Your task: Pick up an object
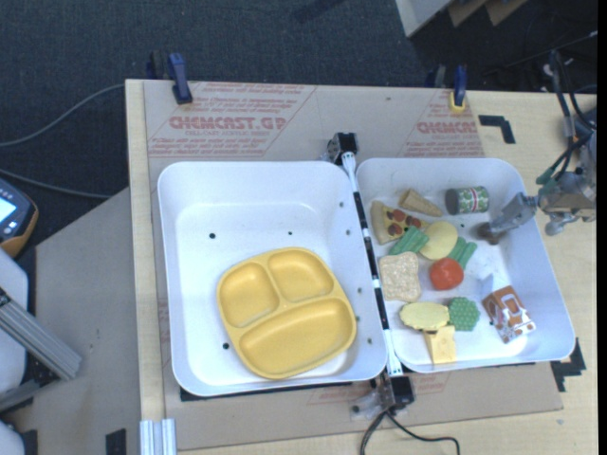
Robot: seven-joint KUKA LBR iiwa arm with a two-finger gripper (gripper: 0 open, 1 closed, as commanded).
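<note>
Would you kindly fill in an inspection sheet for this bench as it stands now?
Surface: bench board bears left bin and right bin, side by side.
Job's things: toy foods in right bin, including tomato, can, pizza slice, cracker.
Clutter: yellow divided plate in left bin.
Gripper: gripper low over right bin's far right; finger state unclear.
Cables: grey cable at left; cable at front.
Surroundings: blue clamps at back edge.

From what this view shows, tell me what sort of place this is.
Probably a robotics lab test bench, not a kitchen: two white bins sit clamped on a cardboard-covered bench, toy food fills the right bin, and a gripper reaches in.
</note>
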